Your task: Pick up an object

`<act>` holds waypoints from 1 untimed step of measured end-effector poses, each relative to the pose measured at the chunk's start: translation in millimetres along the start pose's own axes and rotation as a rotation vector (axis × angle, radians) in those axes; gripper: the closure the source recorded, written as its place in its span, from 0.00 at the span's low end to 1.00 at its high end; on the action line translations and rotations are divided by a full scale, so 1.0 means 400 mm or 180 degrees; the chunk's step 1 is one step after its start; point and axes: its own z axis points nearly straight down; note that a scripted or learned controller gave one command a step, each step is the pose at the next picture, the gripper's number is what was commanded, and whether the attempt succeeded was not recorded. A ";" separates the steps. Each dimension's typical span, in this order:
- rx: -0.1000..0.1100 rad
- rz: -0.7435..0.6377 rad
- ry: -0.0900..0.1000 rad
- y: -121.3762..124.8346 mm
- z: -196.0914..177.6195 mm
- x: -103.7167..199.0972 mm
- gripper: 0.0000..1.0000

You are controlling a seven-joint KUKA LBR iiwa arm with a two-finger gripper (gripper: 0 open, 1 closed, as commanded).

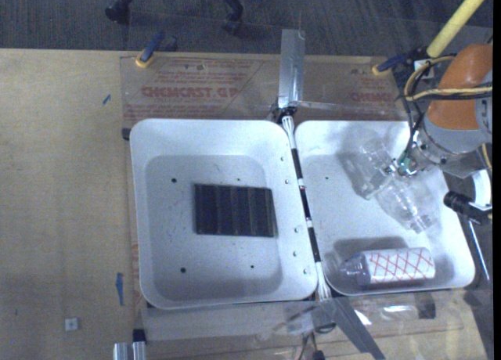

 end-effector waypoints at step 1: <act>-0.0169 0.0039 -0.0110 -0.019 -0.005 0.106 0.00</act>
